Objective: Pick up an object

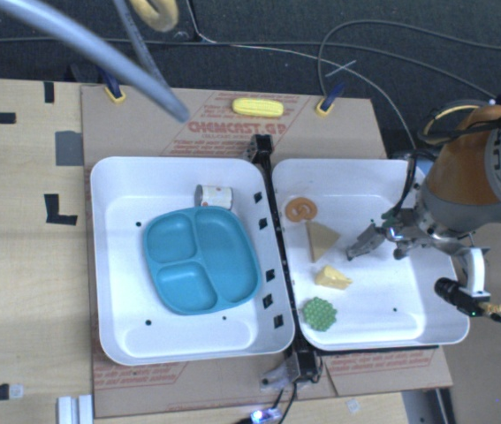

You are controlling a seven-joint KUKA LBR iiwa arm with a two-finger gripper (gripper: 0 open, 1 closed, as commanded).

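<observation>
Wedge, the pale triangular piece in the right bin, is judged the nearest candidate for pickup; it lies flat just left of the gripper.

Layout, largest item first:
- Left bin: holds a blue tray with three compartments, and a small can lying on its side at the tray's upper edge.
- Right bin: holds the wedge, a round orange ring above it, a green disc near the lower left corner, and a yellow chunk between wedge and disc.
- Arm: reaches in from the right, wrist over the right half of the right bin.
- Corn: lies on the cardboard beyond both bins.

Gripper state: one dark finger points left toward the wedge. Whether the fingers are spread or pressed together cannot be told. Nothing is seen between them.

Procedure, as judged:
1. Centre the gripper over the wedge's narrower part.
2. Align the fingers across the short side, not the long edge.
3. Descend until the tips bracket the piece, close to the bin floor.
4. Keep clear of the chunk, which sits near the wedge's lower corner.
5. Confirm the piece lifts before retracting.
</observation>
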